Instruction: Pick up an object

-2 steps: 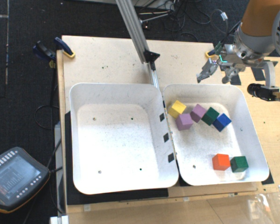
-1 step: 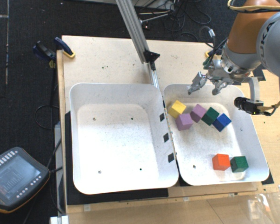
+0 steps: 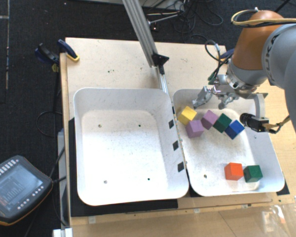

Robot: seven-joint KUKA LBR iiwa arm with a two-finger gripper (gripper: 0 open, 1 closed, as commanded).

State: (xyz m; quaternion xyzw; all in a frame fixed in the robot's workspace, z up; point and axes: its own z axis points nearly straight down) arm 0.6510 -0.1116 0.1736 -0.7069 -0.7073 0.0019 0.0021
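No writing is legible. The gripper [image 3: 213, 98] hangs open over the right bin [image 3: 266, 154], holding nothing. Below it, the yellow cube [image 3: 188, 114], two purple cubes [image 3: 202, 124], a green cube [image 3: 222, 122] and a blue cube [image 3: 234, 129] cluster.

The scene is lit evenly and fairly brightly from above, with no single strong source to be made out. The left bin [image 3: 123, 142] and the right bin [image 3: 266, 167] are rendered close to pure white, and detail is washed out along their rims. Only soft, short shadows are cast, seen beside the orange block [image 3: 233, 171] and the dark green block [image 3: 253, 173]. The table [image 3: 113, 63] is shown in a pale, flat tone, while the floor around it is left very dark. Focus is moderate throughout; small edges are slightly softened and faint grain is visible.
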